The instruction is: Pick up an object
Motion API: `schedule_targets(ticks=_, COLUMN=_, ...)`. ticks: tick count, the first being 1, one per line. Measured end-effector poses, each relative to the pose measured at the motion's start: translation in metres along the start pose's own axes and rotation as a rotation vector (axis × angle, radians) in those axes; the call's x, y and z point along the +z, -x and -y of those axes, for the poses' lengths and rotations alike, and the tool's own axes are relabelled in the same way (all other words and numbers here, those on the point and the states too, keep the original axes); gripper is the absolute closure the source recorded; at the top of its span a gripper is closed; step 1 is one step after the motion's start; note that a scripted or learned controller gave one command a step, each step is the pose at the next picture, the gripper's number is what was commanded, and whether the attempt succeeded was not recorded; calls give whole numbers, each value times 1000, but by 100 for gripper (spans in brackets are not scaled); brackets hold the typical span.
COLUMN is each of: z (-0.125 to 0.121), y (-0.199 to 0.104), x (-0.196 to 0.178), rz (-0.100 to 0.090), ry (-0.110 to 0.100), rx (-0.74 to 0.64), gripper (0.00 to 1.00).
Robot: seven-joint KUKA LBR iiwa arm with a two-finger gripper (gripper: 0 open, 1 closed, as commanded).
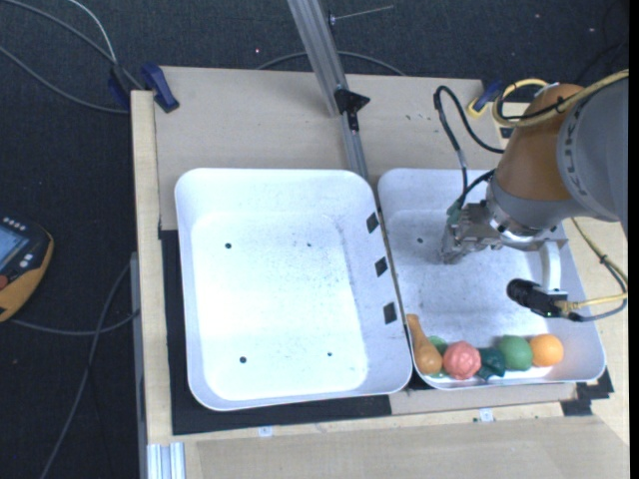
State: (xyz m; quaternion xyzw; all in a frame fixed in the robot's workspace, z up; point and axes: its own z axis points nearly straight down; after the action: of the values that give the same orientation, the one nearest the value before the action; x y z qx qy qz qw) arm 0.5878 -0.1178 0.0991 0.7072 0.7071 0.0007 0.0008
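2 bins sit side by side on the bench [250, 118]. In the right bin [419, 208], 5 items line the near wall: a gourd-shaped toy [423, 345] at the left, then a round ball [460, 359], a small dark piece [492, 364], a lime-like ball [515, 352] and an orange-like ball [546, 348] at the right. The gripper [463, 243] hangs over that bin's middle, far of the row. A handheld pendant [20, 262] lies on the floor, left of the bench.

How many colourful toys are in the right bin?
5 that I can make out, bunched along the near edge: an orange-tan piece, pink, dark teal, green, orange. More may hide behind.
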Motion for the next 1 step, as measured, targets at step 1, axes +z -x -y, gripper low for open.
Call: schedule_targets(ticks=1, z=0, y=0, x=-63, rz=0, ry=3, rx=-1, gripper=100)
